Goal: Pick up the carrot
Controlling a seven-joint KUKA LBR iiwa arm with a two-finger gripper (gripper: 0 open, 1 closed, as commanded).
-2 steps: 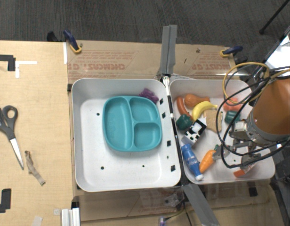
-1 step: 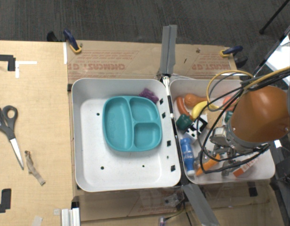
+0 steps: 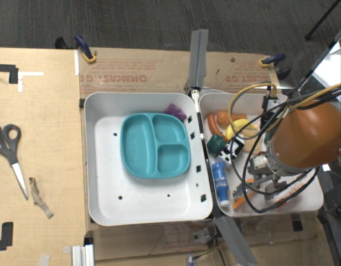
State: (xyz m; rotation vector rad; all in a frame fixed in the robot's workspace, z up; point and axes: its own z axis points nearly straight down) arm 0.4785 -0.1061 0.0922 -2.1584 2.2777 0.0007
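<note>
Landmark: blue bottle (image 3: pixel 219 177), lying along the L wall of the R bin (image 3: pixel 314 201), cap end toward the near side.

Nearest: the carrot (image 3: pixel 241 202), best guess, is the long orange thing just R of the bottle's near end. It runs rightward along the R bin's near wall and is mostly covered by cables (image 3: pixel 241 107) and the wrist, w/ its L tip clear. The ID isn't certain.

Gripper (image 3: pixel 265 175) hangs R of the bottle, low in the R bin and above the carrot's mid part. It's seen from above, under the arm's orange band (image 3: pixel 309 134). Can't tell if it's spread or closed, or whether it touches the carrot; nothing seen held.

Just beyond the bottle's far end: a small black-and-white cube (image 3: pixel 234 148), and beside that, to the L, a dark green piece (image 3: pixel 216 143). Farther beyond: a yellow item (image 3: pixel 241 129), then an orange-red rounded piece (image 3: pixel 217 121) at the bin's far L corner.

L of the bottle, over the divider: the L bin (image 3: pixel 148 206) w/ a teal 3-section plate (image 3: pixel 156 146) approx centred. A purple bit (image 3: pixel 175 112) is at the plate's far R edge; contact unclear.

Well L of the bottle, on the bench (image 3: pixel 43 110): scissors (image 3: pixel 10 151), w/ a small grey-brown strip (image 3: pixel 40 198) nearer the camera.

Beyond the bottle, behind both bins: cardboard sheet (image 3: pixel 137 76) w/ printed lettering, a grey upright bar (image 3: pixel 199 57) btwn the bins, and two clamps, far L (image 3: pixel 84 47) and far R (image 3: pixel 272 60).
</note>
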